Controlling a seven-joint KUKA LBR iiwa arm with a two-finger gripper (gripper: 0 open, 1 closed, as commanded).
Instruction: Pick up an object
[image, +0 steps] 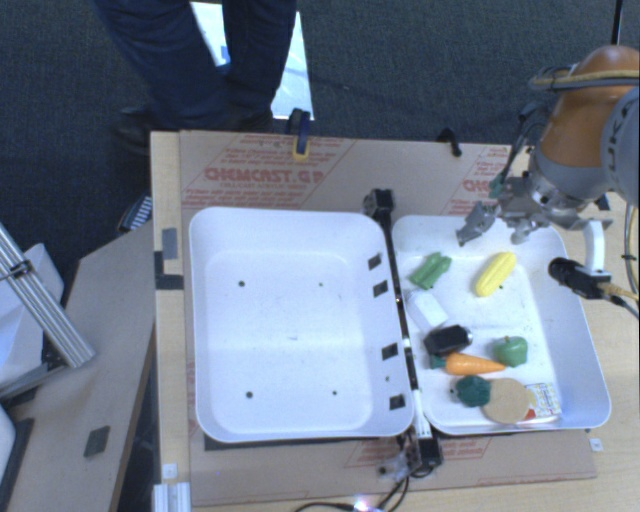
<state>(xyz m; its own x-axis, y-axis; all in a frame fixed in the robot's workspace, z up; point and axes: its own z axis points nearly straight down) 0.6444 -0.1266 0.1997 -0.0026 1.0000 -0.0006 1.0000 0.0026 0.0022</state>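
Yellow piece (495, 273) as the likely target: long, rounded, lying at a slant on the floor of the right bin (590, 385), in the far half, apart from everything else. Just left of it, a green piece (431, 269), not touching. Nearer to the camera, a white block (430, 307), then a black lump (447, 339) resting against an orange carrot (473, 365), and a small green item (511, 350) beside the carrot tip. At the near wall, a dark green bit (470, 392), a tan disc (507, 400) and a printed packet (543, 400), crowded together.

Above the far rim of the same bin, the gripper (497, 234), fingers (470, 232) spread apart with nothing between them, seemingly not yet down at the level of the objects. Behind it the grey arm (585, 130) with its orange band. To the left, the second bin (290, 225), of no use for this step.

Judged as the approach stage, grasp not yet made. To do it well: bring the open fingers over the middle of the yellow piece, turn the wrist to close across its narrow width and not along its length, descend straight to just above the bin floor, then close. Keep clear of the green piece on the left side. Probably smooth plastic, so grip at the centre to avoid a slip, and lift slowly.
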